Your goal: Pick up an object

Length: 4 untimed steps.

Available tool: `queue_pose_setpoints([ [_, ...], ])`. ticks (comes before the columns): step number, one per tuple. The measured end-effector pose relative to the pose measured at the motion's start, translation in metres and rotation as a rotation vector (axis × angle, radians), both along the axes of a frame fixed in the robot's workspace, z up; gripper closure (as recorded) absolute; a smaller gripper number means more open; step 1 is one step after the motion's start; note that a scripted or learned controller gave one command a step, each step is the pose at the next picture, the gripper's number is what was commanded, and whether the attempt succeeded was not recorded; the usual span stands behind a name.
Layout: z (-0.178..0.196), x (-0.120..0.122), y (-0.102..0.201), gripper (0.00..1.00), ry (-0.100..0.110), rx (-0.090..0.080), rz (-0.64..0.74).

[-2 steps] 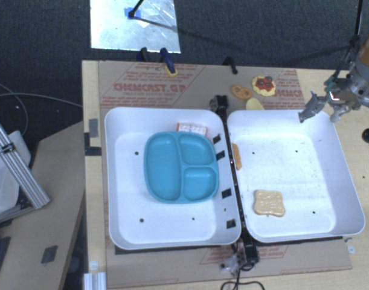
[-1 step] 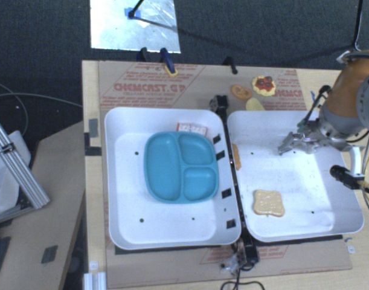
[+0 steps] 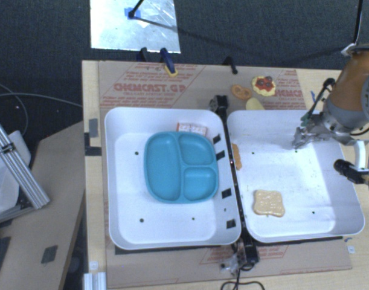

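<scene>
A tan slice of toy toast (image 3: pixel 269 203) lies flat on the floor of the right bin (image 3: pixel 341 222), near its front left. A thin orange piece (image 3: pixel 236 156) rests against that bin's left wall. My gripper (image 3: pixel 301 140) hangs over the back right part of the right bin, up and to the right of the toast and well apart from it. Nothing shows in its grasp. The left bin (image 3: pixel 127 222) holds a blue divided plate (image 3: pixel 181 167) and a small pink-and-white packet (image 3: pixel 191 128) just behind the plate.
Behind the right bin, on the cardboard, lie an orange cookie (image 3: pixel 241 91), a red-topped round piece (image 3: pixel 264 85) and a pale yellow piece (image 3: pixel 254 104). A blue and yellow clamp (image 3: pixel 167 62) sits at the bench's back edge. Black clips line the divider between the bins.
</scene>
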<state>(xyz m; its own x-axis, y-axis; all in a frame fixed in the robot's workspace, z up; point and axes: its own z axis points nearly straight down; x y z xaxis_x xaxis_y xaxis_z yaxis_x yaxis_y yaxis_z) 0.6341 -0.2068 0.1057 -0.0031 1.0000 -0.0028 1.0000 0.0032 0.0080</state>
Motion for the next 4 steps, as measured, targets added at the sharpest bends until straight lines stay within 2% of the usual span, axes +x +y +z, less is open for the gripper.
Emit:
queue_pose_setpoints([
  [1,0.088,-0.072,0.058,1.00,0.008,0.005,0.001],
  [2,-0.012,-0.118,0.041,1.00,0.013,0.004,-0.006],
  [3,0.083,-0.146,0.141,1.00,0.000,0.006,0.010],
  [4,0.084,-0.148,0.071,1.00,0.004,0.000,-0.007],
])
